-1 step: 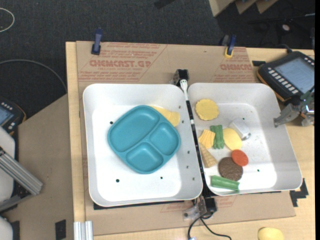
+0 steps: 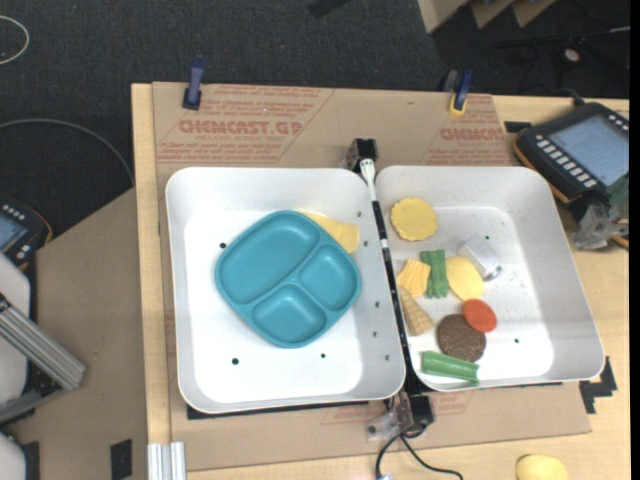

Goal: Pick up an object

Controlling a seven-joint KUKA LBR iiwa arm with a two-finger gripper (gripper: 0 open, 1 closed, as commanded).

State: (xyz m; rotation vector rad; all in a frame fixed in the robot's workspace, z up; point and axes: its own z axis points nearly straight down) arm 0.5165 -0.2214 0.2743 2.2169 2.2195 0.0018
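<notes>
**Crowded right bin, any object still to be picked**

I cannot tell the gripper's state, open or closed, and nothing shows it holding anything. The arm enters from the right, so the right bin [image 2: 560, 208] lies on its near side, and that is where the candidate objects sit, all still resting on the bin floor.

Closest to that side are a small clear-grey piece [image 2: 483, 260] and an orange-red ball [image 2: 480, 316]. The ball touches a brown round patty [image 2: 461, 338]. Further in are a yellow lemon-shaped toy [image 2: 463, 278], a green strip [image 2: 434, 273] pressed against it, a corn-coloured piece [image 2: 412, 278] and a pale wedge [image 2: 417, 315]. A green pod [image 2: 449, 366] lies near the bin's front wall, and a yellow disc [image 2: 413, 219] sits apart toward the back.

Beyond the divider, the left bin [image 2: 200, 368] holds a teal divided plate [image 2: 288, 278] partly covering a yellow item [image 2: 340, 231].

The likely trouble is the clustering. A descent onto the lemon toy or the ball would probably nudge a neighbour or close on two things at once. Round shapes may squirt out sideways. The flat disc and patty offer little edge to grip. The wedge and corn piece sit close to the sloping divider wall, which could block one side of the gripper.
</notes>
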